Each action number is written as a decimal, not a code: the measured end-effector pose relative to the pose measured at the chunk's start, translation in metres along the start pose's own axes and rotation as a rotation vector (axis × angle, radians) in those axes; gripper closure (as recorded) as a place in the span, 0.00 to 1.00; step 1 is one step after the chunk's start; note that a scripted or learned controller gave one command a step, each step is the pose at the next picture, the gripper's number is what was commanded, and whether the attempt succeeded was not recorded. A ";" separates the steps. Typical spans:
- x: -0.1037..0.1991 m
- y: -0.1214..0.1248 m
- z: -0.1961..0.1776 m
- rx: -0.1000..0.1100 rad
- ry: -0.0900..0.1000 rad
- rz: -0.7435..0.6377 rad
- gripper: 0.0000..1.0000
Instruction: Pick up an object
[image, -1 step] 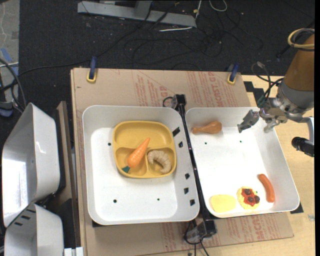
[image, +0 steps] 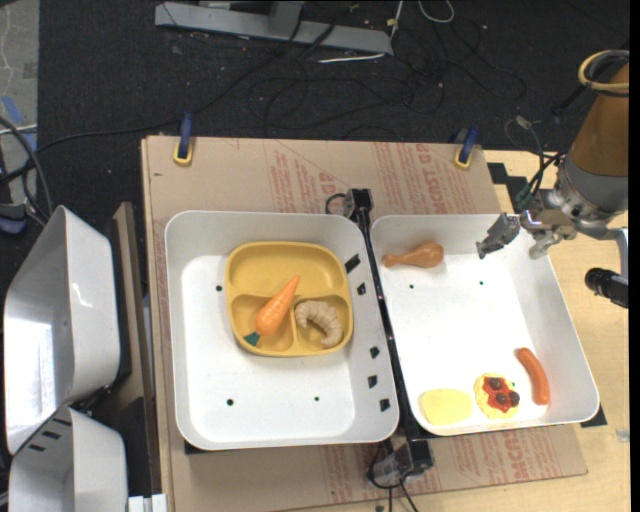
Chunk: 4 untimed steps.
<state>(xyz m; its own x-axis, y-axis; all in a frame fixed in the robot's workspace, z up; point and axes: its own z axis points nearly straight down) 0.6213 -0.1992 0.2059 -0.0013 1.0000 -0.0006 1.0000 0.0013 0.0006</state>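
The fingers (image: 518, 238) stand apart, holding nothing, above the right bin's (image: 560, 330) far edge; drumstick (image: 415, 257) lies left.

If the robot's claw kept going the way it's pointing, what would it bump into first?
Probably the brown toy chicken drumstick in the right white bin. The gripper points leftward toward it, though its height above the bin is unclear.

One fixed camera is looking down at a slant from above the bench (image: 300, 170), taking in both bins, the arm (image: 600, 150) entering at three o'clock
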 end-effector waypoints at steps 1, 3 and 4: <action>0.003 -0.006 0.062 0.005 0.001 0.002 0.00; 0.004 -0.005 0.101 -0.002 -0.001 0.001 1.00; 0.002 -0.013 0.051 -0.004 -0.001 0.003 1.00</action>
<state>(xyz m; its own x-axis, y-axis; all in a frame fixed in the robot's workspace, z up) 0.6081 -0.1973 0.1545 0.0017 1.0000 -0.0018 1.0000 -0.0017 0.0048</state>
